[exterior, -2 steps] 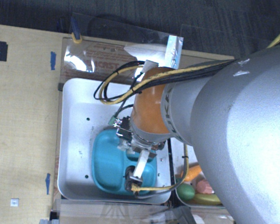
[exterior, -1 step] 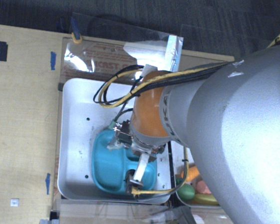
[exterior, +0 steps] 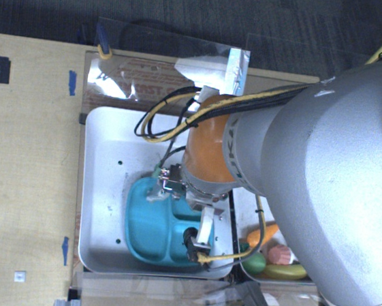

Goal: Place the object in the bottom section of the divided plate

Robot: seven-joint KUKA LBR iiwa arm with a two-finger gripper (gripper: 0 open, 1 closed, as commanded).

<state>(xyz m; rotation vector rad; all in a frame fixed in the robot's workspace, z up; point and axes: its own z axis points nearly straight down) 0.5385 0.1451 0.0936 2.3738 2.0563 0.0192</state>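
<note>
You see the teal divided plate (exterior: 155, 224) lying in the left bin (exterior: 99, 173), toward its near right corner. The gripper (exterior: 168, 183) hangs over the plate's upper part, and the arm (exterior: 326, 171) hides whether it is gripping anything, so you cannot tell. In the right bin (exterior: 239, 209) lie an orange carrot (exterior: 262, 234), a green piece (exterior: 255, 262), a yellow banana (exterior: 286, 270) and a pinkish piece (exterior: 279, 253), close together.

The divided plate (exterior: 151, 230) lies in the left bin (exterior: 99, 173), while a cluster of foods (exterior: 271, 257) lies in the right bin (exterior: 244, 213).
</note>
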